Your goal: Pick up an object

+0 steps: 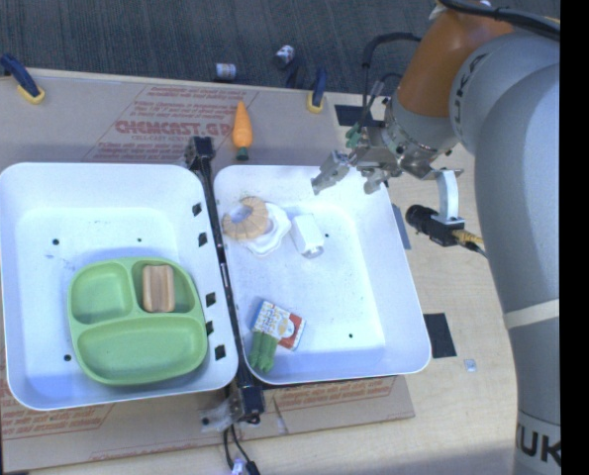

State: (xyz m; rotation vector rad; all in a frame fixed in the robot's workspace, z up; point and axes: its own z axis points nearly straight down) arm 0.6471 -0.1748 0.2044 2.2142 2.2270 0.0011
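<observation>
- The gripper [352, 174] hangs over the far edge of the right bin [393, 310], its fingers spread apart with nothing between them
- A small white cup [308, 236] lies on its side in the right bin's far half, long axis running near to far, just right of a round pastry [245, 219]
- A small printed box [277, 325] lies near the front, tilted, touching a green item [262, 350]
- The left bin [22, 226] bears a green divided plate [136, 349] holding a brown block [157, 287]
</observation>
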